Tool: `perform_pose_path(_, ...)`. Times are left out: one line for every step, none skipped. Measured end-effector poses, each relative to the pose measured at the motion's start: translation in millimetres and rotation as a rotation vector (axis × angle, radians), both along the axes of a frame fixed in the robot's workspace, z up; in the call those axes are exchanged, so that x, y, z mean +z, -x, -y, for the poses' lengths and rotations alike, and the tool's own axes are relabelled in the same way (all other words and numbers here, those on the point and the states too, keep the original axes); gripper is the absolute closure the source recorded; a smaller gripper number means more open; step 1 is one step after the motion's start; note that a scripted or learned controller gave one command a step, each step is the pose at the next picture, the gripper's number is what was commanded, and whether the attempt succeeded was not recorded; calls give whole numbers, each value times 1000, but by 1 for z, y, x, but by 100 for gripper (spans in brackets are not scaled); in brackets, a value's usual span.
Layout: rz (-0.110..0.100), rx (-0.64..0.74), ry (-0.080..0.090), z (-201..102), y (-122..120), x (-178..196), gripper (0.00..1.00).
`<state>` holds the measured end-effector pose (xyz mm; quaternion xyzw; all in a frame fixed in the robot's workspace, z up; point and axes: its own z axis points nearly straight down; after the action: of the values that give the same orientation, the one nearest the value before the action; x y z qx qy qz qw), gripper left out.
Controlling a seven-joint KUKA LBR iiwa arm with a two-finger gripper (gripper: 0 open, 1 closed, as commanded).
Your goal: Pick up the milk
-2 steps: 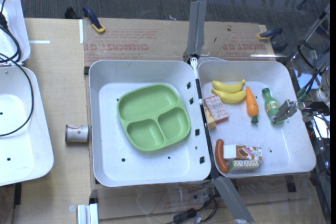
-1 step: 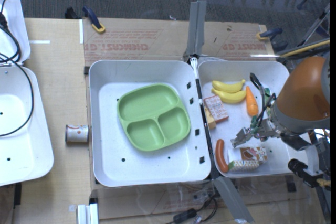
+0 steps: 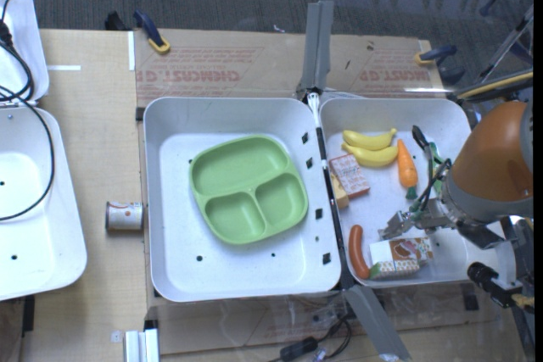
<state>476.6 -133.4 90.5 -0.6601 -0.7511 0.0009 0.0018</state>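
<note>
The milk (image 3: 400, 257) is a small white carton with a brown and orange print. It lies on its side near the front wall of the right bin (image 3: 454, 116). My gripper (image 3: 412, 221) hangs just behind the carton's top edge, close over it, and nothing shows in its grasp. The grey arm with its orange band (image 3: 501, 157) reaches in from the right and hides the bin's right side.
A red sausage (image 3: 357, 250) lies right beside the milk on its left. Further back are a brown-red box (image 3: 349, 177), two bananas (image 3: 371, 146) and a carrot (image 3: 406, 165). The left bin (image 3: 170, 182) holds a green divided plate (image 3: 248, 188). A small can (image 3: 125, 216) lies on the bench.
</note>
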Motion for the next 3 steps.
perform_pose_path(0,-4,0,1,0,9,100)
perform_pose_path(-1,-3,0,1,0,9,0)
perform_pose_path(2,6,1,34,0,1,0)
